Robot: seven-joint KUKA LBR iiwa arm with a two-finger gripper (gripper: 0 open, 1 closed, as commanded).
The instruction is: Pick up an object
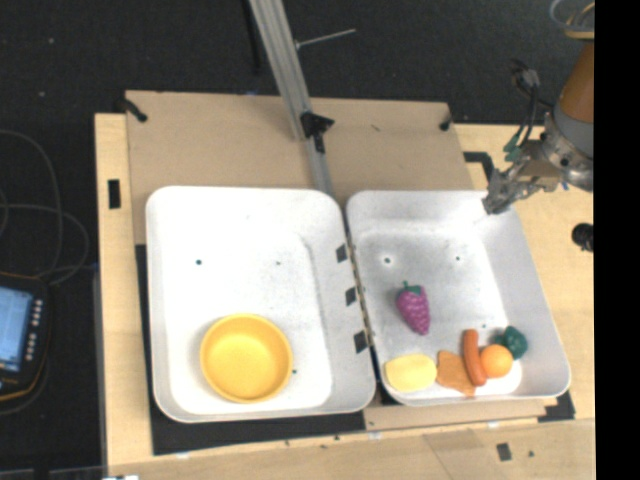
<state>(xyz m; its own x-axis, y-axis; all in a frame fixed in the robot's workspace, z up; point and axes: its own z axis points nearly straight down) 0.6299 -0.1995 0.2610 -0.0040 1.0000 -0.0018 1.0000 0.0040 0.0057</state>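
A: Where do you stand?
B: Nothing is lifted. Your hand (497, 202) hovers at the right bin's (440, 228) one o'clock corner; I cannot tell its grip.
A: Targets?
B: Purple grapes (413, 307) mid-bin, carrot (472, 356) at five o'clock.

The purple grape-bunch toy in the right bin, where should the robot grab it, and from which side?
Probably across the middle of the purple grape-bunch toy, coming straight down. It lies flat and alone on the right white bin, its long axis running roughly from the far side to the near one, so jaws closing across its narrower width have space on both sides. The gripper is over the far right corner.
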